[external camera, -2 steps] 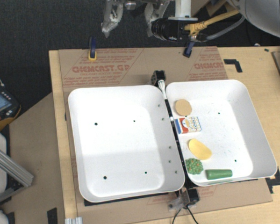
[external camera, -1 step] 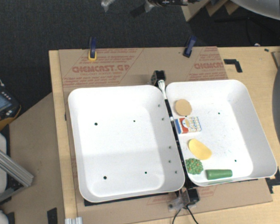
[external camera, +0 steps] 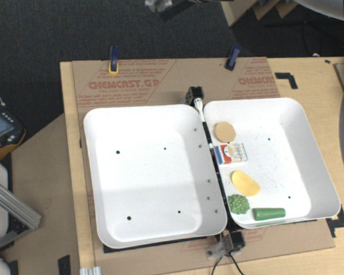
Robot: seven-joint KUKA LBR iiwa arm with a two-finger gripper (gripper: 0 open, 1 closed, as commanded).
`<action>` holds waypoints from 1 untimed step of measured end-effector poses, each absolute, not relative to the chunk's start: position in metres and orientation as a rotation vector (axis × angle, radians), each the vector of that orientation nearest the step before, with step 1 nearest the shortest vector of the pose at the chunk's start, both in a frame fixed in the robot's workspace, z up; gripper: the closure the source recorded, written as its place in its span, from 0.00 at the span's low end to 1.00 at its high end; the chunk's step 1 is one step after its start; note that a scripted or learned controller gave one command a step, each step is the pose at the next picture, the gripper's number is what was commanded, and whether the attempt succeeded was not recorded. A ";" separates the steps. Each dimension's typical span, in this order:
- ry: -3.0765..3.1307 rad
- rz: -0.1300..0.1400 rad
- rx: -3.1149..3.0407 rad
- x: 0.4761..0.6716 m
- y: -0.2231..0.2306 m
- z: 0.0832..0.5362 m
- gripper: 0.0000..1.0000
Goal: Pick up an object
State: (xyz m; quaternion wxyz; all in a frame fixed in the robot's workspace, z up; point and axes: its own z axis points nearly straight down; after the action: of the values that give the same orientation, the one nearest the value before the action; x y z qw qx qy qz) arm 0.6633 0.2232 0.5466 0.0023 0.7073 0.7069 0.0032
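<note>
I see the pincer (external camera: 160, 0) at the top edge of the view, blurred, well beyond the far rim of the right bin (external camera: 311, 155); I cannot tell whether it is open or closed, nor whether it holds anything. Five objects lie along the right bin's left wall, well apart from the pincer: a tan round cookie (external camera: 224, 132) farthest back, then a small red-white-blue carton (external camera: 230, 154), a yellow piece (external camera: 245, 183), a green broccoli floret (external camera: 238, 203) and a green block (external camera: 269, 213) nearest.
</note>
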 end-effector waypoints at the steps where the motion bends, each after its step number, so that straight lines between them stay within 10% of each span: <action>1: 2.218 0.008 2.219 0.663 0.223 0.546 0.00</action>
State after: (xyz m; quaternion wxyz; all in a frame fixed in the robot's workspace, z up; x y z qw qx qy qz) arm 0.6633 0.2232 0.5460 0.0021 0.7073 0.7069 0.0026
